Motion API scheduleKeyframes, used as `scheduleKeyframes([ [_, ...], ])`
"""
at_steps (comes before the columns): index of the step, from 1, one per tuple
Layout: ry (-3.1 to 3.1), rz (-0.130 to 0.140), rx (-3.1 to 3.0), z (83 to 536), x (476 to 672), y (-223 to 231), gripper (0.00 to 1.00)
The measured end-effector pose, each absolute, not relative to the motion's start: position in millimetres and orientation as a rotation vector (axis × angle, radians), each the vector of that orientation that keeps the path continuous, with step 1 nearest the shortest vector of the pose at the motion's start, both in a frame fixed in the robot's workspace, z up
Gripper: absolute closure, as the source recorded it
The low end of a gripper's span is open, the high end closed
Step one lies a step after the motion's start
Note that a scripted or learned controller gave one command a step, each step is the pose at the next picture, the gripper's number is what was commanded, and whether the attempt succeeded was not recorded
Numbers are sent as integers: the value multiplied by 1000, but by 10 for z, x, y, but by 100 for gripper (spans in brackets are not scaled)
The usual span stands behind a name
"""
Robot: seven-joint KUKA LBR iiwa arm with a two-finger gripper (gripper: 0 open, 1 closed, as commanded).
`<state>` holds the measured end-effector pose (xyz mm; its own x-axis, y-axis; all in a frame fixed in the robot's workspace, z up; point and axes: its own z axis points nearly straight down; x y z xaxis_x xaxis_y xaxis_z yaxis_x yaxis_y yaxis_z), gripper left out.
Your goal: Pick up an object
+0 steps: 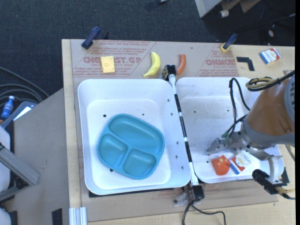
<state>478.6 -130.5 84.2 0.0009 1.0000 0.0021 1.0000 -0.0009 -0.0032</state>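
Note:
In the right bin (201, 102) a small red object (220, 165) lies near the front edge. A white packet with red and blue print (242, 162) lies just to its right. My gripper (216, 146) reaches in from the right and hangs low over the bin floor, just above and slightly left of the red object. The arm's orange band (272, 111) and grey wrist cover the right part of this bin. I see nothing held in the gripper. A blue divided plate (131, 146) lies in the left bin (93, 93).
Behind the bins, on the brown board, lie a yellow banana (152, 64), an orange-red piece (181, 63) and a small yellow block (107, 64). A black cable (233, 97) loops over the right bin. A black divider rail (180, 121) separates the bins.

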Motion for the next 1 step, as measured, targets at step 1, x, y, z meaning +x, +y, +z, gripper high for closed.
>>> scheduleKeyframes([
  [1,-2219,1,-2218,842,4786,-933,0],
])
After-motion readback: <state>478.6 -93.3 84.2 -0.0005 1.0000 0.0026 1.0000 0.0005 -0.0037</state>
